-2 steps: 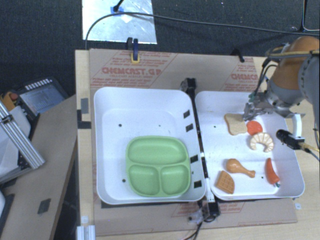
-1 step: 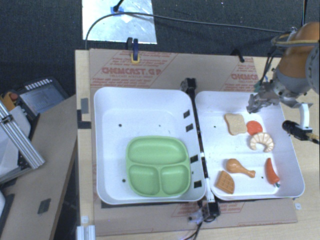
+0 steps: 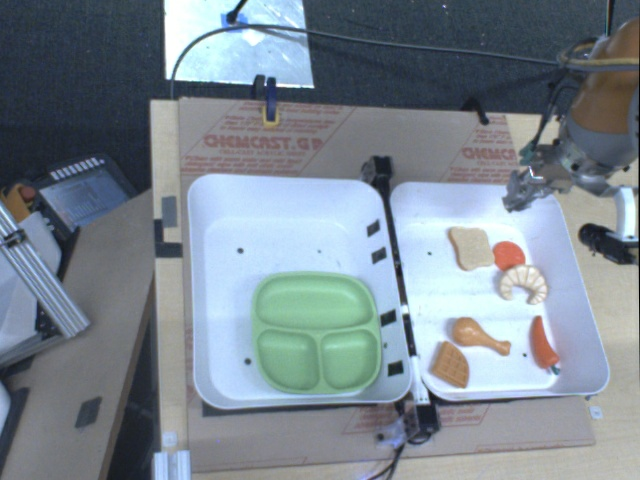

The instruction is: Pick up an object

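Two white bins side by side on a bench, left bin [image 3: 215, 208] and right bin [image 3: 575, 268], split by a dark divider. In the left bin, a green tray [image 3: 315, 330] with three compartments, lying toward the near wall and the divider. In the right bin, a scatter of toy food, placed here relative to the croissant [image 3: 524, 284]: toast [image 3: 470, 247] to the upper left, near but apart; a red tomato [image 3: 509, 254] just above, tucked between toast and croissant, seemingly touching the toast's edge; a drumstick [image 3: 479, 336] below and to the left, well clear; a waffle [image 3: 450, 365] further down and left, just beside the drumstick's fat end; a red sausage [image 3: 544, 343] below and slightly right, close to the right wall, lying nearly along it. Above the croissant, over the far right corner of the right bin, the gripper [image 3: 520, 190], hanging off a grey arm [image 3: 598, 118] with an orange band, well apart from every food piece. Nothing seen between the fingers; open or shut, impossible to tell at this size. All food resting on the bin floor, none lifted.
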Available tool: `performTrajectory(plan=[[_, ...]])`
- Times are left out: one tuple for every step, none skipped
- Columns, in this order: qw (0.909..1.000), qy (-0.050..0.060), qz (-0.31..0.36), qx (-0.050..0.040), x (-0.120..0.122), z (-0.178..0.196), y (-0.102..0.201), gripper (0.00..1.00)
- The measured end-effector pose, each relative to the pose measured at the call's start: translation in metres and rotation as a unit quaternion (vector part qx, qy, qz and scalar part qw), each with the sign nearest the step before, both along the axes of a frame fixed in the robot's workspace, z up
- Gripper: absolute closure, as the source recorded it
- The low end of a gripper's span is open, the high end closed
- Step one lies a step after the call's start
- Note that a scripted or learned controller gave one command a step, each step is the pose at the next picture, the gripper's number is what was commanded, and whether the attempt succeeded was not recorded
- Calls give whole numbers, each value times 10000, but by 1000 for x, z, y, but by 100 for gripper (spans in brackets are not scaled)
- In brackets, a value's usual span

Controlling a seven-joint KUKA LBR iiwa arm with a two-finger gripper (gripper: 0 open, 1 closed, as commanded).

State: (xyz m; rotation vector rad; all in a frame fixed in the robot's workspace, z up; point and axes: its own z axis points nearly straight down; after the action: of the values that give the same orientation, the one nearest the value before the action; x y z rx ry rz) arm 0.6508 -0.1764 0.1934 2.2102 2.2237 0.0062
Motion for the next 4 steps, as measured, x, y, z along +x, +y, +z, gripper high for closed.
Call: performTrajectory(plan=[[10000,-12,0,-5,2,66,-1,100],[10000,21,13,14,-5,72,49,100],[10000,29,19,20,-16,70,110,100],[10000,35,13,17,-24,62,153,100]])
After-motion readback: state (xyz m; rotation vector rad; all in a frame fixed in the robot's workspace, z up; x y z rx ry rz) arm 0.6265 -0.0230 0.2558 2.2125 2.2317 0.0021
